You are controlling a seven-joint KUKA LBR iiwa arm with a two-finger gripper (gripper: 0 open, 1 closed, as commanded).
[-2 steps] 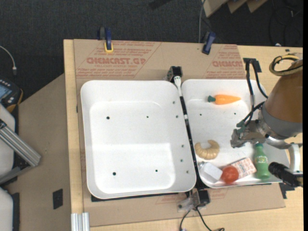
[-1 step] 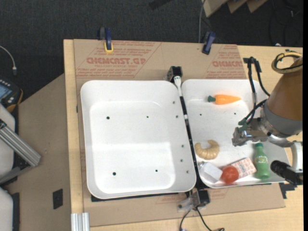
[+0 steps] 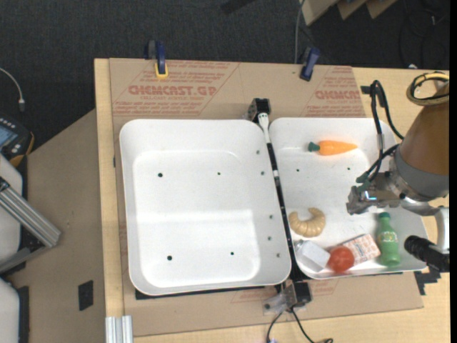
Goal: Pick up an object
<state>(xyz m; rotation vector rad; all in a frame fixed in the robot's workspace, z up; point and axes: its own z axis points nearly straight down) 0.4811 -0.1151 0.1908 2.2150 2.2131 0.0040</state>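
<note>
Croissant [image 3: 308, 222] lies just left of the tool [image 3: 363, 200].

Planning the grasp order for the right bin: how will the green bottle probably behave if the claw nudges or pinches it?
The green bottle lies on its side with a round body, so a nudge would probably roll it. It looks like smooth toy plastic, likely light and slippery under a pinch. Resting near the bin's edge beside the small carton, it may jam there.

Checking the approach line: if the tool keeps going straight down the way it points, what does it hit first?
Most likely bare floor of the right bin. The tool hangs over an open patch between the croissant and the green bottle, though depth is hard to judge from this slanted view.
</note>
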